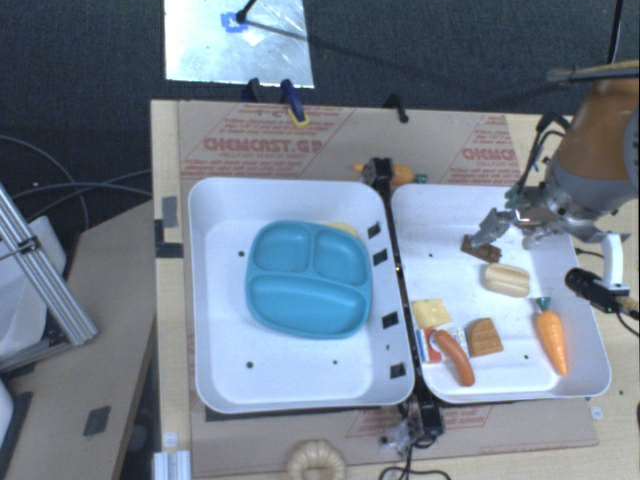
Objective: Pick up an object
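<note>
My gripper (487, 236) hangs over the back part of the right bin (585, 378), reaching in from the right below the arm's orange band. Just in front of it lies a pale bread roll (507, 279), close to the gripper's tip but apart from it. Further forward lie a yellow cheese slice (431, 313), a red sausage (455, 356), a brown toast piece (484, 336) and an orange carrot (551, 340). I see nothing held in the gripper.
The left bin (215, 368) holds a blue divided plate (308, 276) with a small yellow item (344, 229) at its far edge. Black clips (390, 318) run along the divider between the bins. A tan ring (318, 460) lies at the bench's front edge.
</note>
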Controlling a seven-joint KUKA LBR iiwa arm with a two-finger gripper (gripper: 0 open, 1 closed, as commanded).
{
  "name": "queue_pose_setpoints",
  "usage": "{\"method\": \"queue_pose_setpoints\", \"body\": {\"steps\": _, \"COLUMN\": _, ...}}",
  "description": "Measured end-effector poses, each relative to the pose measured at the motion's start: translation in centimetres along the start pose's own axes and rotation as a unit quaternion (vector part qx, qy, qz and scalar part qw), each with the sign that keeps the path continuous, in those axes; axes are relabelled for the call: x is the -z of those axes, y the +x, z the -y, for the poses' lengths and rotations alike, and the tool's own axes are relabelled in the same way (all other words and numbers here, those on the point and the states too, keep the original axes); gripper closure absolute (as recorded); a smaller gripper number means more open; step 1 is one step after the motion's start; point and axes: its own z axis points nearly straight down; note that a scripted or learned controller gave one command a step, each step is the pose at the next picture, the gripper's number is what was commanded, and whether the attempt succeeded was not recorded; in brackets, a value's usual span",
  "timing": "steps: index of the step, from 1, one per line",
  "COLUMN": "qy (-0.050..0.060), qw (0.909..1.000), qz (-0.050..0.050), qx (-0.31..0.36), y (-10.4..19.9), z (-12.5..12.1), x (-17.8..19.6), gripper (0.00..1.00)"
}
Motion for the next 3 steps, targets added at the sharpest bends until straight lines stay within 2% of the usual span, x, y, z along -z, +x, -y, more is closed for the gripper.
{"method": "queue_pose_setpoints", "body": {"steps": 1, "qy": 0.001, "qw": 1.0, "qz": 0.0, "qx": 0.0, "y": -0.6, "z": 0.0, "x": -6.0, "gripper": 0.0}}
{"method": "queue_pose_setpoints", "body": {"steps": 2, "qy": 0.0, "qw": 1.0, "qz": 0.0, "qx": 0.0, "y": -0.6, "z": 0.0, "x": -9.9, "gripper": 0.0}}
{"method": "queue_pose_setpoints", "body": {"steps": 3, "qy": -0.003, "qw": 1.0, "qz": 0.0, "qx": -0.001, "y": -0.6, "z": -0.1, "x": -8.6, "gripper": 1.0}}
